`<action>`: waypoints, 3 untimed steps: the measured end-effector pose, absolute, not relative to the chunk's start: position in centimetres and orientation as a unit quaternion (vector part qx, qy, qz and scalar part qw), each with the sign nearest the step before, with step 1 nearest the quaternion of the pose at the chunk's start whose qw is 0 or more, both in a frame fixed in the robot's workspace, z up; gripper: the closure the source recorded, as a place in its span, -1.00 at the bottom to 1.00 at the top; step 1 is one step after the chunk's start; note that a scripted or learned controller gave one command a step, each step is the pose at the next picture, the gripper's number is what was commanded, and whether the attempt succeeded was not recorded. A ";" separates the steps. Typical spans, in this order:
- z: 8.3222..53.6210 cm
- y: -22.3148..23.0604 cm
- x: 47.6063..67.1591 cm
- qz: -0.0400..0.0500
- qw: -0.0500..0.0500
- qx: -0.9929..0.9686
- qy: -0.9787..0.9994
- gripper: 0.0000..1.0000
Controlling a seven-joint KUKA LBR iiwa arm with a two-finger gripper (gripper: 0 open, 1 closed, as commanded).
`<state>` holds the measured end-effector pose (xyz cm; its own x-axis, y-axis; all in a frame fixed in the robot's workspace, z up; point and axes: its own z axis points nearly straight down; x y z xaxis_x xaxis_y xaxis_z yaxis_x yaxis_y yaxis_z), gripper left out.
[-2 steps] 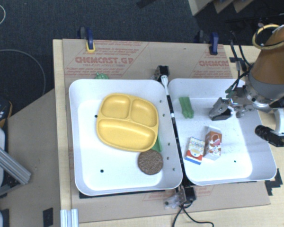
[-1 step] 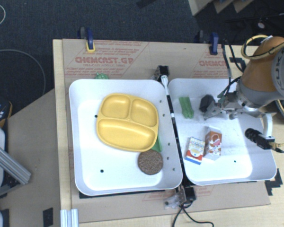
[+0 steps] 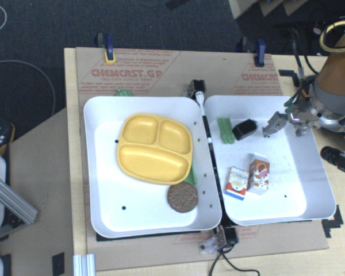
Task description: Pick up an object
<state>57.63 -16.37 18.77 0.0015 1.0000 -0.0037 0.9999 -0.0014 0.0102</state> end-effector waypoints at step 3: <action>9.6 -14.5 54.4 0.001 0.001 0.708 0.707 1.00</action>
